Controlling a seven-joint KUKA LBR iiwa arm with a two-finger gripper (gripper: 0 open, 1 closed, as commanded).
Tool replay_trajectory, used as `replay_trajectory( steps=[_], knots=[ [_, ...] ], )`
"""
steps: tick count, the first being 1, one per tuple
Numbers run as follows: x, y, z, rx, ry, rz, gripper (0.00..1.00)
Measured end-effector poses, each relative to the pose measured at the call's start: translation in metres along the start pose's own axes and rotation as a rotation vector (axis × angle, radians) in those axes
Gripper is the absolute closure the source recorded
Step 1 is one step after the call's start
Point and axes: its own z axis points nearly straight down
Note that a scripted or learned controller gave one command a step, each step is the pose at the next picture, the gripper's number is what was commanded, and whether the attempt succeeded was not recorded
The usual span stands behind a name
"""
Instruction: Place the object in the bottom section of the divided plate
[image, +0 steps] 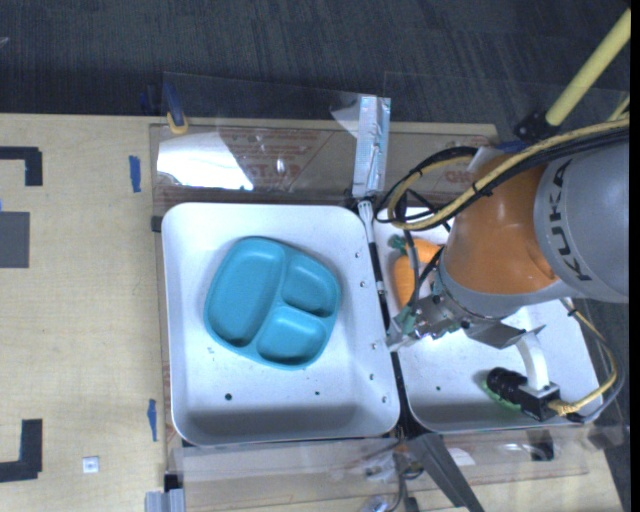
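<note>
Two white bins sit side by side on the bench. My claw (412, 322) hangs over the right bin (470, 385), close to its left wall, and my own wrist hides the tip, so I cannot tell its state or whether it has anything. An orange object (408, 268) lies by that same left wall, toward the bin's far edge, partly tucked under my wrist, and I take it to be the thing to move. The blue divided plate (272, 300) rests in the middle of the left bin (262, 400), all three sections bare. I judge the step in hand to be the pick, not yet the carry. Next I would need a sure grip on the orange object, a lift clear of the wall between the bins, then a move across to the plate's section nearest the left bin's near edge, and a low release there.
</note>
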Motion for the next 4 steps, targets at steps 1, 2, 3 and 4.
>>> replay_trajectory(
  steps=[1, 2, 3, 4],
  knots=[
    [0.036, 0.026, -0.001, -0.006, -0.003, -0.229, 1.0],
    [0.102, 0.039, -0.03, -0.007, -0.004, -0.496, 1.0],
    [0.151, 0.044, -0.02, -0.003, -0.002, -0.711, 1.0],
    [0.094, 0.023, -0.036, -0.004, -0.004, -0.933, 1.0]
  ],
)
